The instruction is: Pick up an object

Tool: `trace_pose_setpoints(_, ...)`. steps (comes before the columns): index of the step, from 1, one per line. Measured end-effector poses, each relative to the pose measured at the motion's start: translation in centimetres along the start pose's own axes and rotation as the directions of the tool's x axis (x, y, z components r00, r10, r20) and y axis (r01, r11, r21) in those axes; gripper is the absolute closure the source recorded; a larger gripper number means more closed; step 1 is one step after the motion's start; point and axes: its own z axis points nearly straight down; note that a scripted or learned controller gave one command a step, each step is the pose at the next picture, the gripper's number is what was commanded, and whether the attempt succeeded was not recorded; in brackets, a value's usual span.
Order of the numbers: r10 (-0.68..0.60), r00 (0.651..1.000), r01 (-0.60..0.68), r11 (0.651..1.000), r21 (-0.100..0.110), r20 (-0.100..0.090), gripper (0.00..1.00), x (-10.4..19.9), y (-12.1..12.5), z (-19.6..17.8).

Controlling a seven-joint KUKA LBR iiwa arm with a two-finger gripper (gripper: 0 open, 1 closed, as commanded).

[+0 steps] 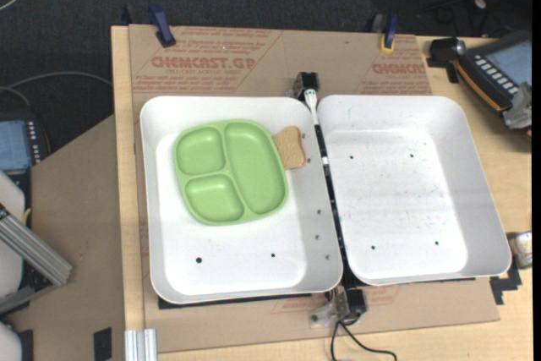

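Note:
A light green plate (pixel 230 172) with three compartments lies flat in the upper part of the left bin (pixel 228 266). A small tan piece like a slice of toast (pixel 290 148) rests against the plate's right rim, close to the wall between the two bins.
The right bin (pixel 406 190) sits beside the left one on a brown board. Blue clamps (pixel 161 25) and a yellow-blue clamp (pixel 388 34) hold the board's far edge. A black handheld device (pixel 494 72) lies at the far right. A metal rail (pixel 30 254) stands at the lower left.

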Motion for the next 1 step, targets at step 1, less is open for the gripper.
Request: trace_pose_setpoints(1, -0.015, 1.000, 0.015, 1.000, 0.024, -0.014, 1.00, 13.22, -4.63, 8.77)
